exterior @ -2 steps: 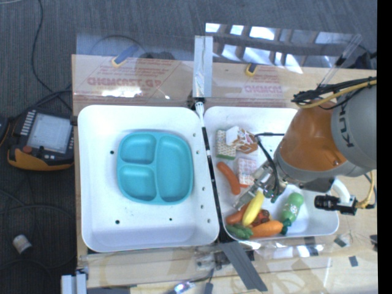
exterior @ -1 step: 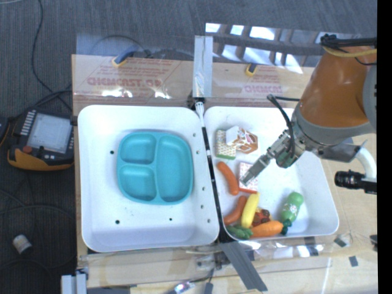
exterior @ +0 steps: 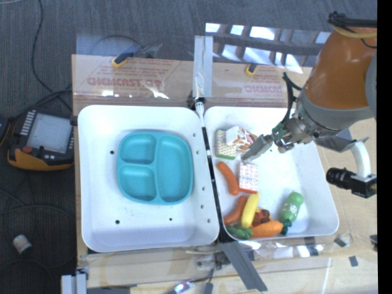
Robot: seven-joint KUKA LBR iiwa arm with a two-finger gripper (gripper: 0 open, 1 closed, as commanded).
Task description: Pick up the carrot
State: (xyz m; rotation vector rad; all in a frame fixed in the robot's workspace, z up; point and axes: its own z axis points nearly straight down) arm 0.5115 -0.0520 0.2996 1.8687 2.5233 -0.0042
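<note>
The carrot [exterior: 267,229] lies at the right bin's [exterior: 327,210] near edge, touching the corn [exterior: 250,208] and grapes [exterior: 262,215]. Your pincer [exterior: 252,152] hovers farther back over the packets [exterior: 235,142]; I cannot tell its grip state. Bring it nearer, aligning across the carrot's free side.

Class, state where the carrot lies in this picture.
The carrot lies on its side in the right bin, at its near edge, between the corn cob and the green bottle.
</note>
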